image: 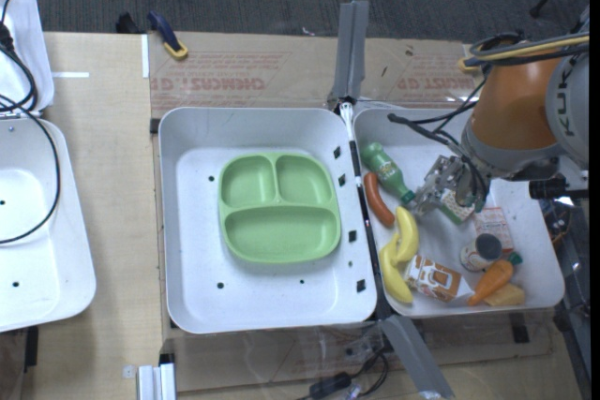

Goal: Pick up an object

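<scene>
The gripper [439,187] hangs low in the right bin [548,281], over its upper middle, at the end of the grey arm with its orange band [511,103]. Whether it is wide or narrow I cannot tell: the metal at its tip is a blur against the white floor, and nothing is visibly caught in it.

The nearest thing is the green bottle [387,170], which lies just to the camera's left of the gripper, its long axis slanting from upper left to lower right, so that its lower end points almost at the tip. A red sausage [379,200] lies beside the bottle, nearer the bin wall and roughly parallel to it. Below them a banana [400,253] curves down the bin's left side, and a small carton [433,277] and a carrot [493,281] rest near the front edge.

Judging from this, the bottle is the likeliest pick: a short shift leftward would bring the gripper across its slanted body.

The left bin [187,276] holds a green divided plate [278,207], well apart from the arm.
</scene>
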{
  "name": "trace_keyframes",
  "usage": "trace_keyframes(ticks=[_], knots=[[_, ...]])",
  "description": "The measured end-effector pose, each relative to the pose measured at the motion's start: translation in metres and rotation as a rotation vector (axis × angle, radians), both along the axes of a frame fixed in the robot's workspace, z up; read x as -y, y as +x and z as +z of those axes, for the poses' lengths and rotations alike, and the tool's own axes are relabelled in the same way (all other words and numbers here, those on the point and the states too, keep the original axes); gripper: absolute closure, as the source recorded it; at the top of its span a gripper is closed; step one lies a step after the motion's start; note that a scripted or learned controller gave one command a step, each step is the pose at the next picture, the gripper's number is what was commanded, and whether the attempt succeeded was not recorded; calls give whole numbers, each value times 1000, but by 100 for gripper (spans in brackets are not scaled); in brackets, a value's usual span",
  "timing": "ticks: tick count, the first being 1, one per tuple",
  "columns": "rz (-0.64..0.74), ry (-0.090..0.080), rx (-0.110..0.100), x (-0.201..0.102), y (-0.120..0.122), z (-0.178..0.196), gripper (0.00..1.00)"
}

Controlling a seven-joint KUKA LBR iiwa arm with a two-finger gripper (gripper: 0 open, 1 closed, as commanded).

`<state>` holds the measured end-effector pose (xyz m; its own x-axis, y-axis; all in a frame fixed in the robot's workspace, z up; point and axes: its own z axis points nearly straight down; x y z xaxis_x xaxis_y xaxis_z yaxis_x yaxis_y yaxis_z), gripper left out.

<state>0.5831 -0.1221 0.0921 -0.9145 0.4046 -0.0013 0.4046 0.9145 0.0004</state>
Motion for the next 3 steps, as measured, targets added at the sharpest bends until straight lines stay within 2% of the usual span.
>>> trace_keyframes(ticks=[1, 2, 3], knots=[[-3, 0, 5, 1, 1, 10, 100], [-6, 0, 10, 2, 2, 20, 100], [-15, -1, 4, -22, 69, 109, 100]])
